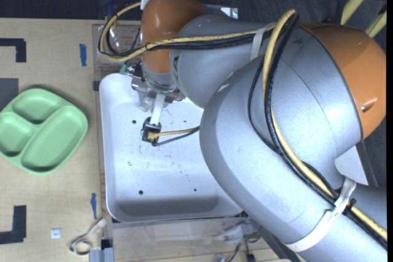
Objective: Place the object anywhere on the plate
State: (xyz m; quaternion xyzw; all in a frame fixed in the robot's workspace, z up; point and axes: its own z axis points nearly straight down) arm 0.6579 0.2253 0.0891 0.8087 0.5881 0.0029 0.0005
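1. We're over the bench now. The gripper (153, 104) hangs under the orange wrist, low over the upper end of the white bin (123, 193). Whether it is spread or pressed together, we cannot tell.
2. The green plate (40, 130), with three compartments, lies on the bench (55, 40) left of the bin, well apart from the gripper.
3. Which thing is the object to be placed, we cannot make out.
4. The bin floor shows scattered dark specks (140, 192) and faint scuffs.
5. The bench is pale wood, with black tape (20, 51) corners at its left and blue tape (83, 54) strips near the bin's left edge.
6. The grey arm (276, 132) bulks large across the right, a yellow cable (202, 40) running along it. Beyond the bench, the floor is dark.
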